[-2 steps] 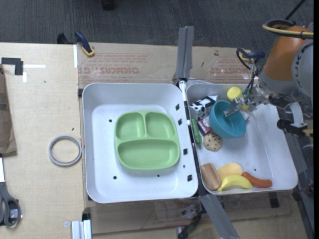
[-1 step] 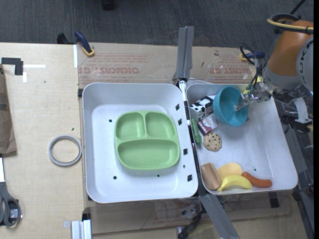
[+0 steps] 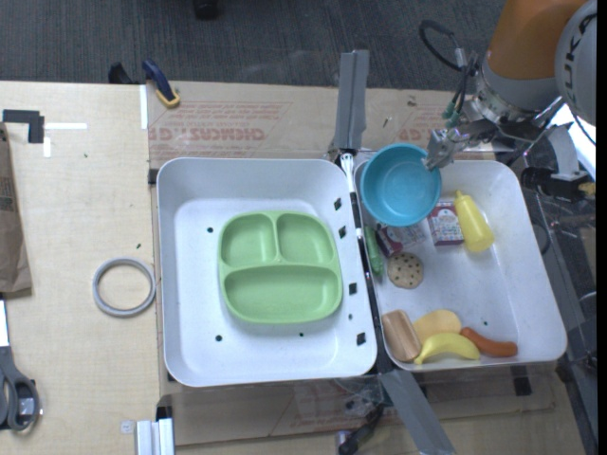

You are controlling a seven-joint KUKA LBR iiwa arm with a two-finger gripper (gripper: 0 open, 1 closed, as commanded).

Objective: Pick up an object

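Note:
A blue bowl (image 3: 398,190) hangs tilted over the back left corner of the right bin (image 3: 531,254), overlapping the bin's rim. My gripper (image 3: 439,152) comes down from the upper right and is shut on the bowl's right rim, one finger inside and one outside. Under and beside the bowl in the right bin lie a yellow bottle (image 3: 473,221), a small red and white carton (image 3: 444,226), a cookie (image 3: 406,270) and a green item (image 3: 377,251) partly hidden by the bowl.
At the front of the right bin lie a bun (image 3: 400,336), a banana (image 3: 448,348) and an orange carrot (image 3: 493,346). The left bin (image 3: 180,282) holds a green divided plate (image 3: 280,266). A tape ring (image 3: 124,285) and scissors (image 3: 14,401) lie on the bench at left.

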